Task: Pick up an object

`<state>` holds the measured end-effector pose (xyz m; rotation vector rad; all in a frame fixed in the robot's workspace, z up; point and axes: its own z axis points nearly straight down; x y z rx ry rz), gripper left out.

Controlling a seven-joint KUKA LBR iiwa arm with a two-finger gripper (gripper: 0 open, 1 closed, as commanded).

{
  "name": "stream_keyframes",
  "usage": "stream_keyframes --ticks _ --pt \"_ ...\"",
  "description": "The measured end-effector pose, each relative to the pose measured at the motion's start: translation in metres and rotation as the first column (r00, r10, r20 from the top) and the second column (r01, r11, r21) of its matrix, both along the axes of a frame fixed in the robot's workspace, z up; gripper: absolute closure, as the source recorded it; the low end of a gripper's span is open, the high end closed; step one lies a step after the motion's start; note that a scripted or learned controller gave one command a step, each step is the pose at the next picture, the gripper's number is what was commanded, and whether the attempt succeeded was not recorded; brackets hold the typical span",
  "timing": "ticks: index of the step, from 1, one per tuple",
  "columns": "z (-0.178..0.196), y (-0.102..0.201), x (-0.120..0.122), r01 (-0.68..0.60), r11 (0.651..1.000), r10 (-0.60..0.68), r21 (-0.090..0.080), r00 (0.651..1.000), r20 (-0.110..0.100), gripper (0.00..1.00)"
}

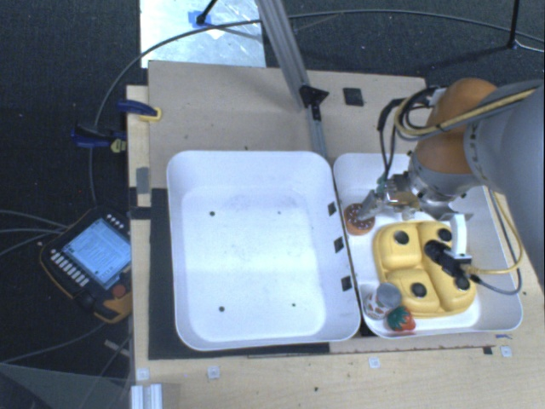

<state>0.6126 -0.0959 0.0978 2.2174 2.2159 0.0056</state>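
Observation:
My gripper (pixel 368 209) hangs low in the right bin (pixel 502 313), near its left wall. Right below its tip lies a small brown round piece (pixel 357 220), touching or almost touching it. A large yellow moulded block (pixel 409 267) with rounded humps fills the bin's middle, just right of and nearer than the gripper. At the bin's near left corner lie a small grey piece (pixel 388 295) and a red and green piece (pixel 399 318). Nothing is seen lifted by the gripper.
The left bin (pixel 247 245) stands beside the right one, their walls meeting at small black clips (pixel 339 244). A metal pole (pixel 285 45) slants over the bench's far side. A teach pendant (pixel 92 258) lies off the bench at left.

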Motion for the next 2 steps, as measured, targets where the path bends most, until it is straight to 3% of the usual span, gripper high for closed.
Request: stream_keyframes --ticks 1,2 --pt "0.009 0.001 0.0 -0.001 1.0 0.001 0.002 1.0 0.0 1.0" --pt "0.057 0.01 0.002 -0.007 1.0 0.007 0.002 1.0 -0.001 1.0"
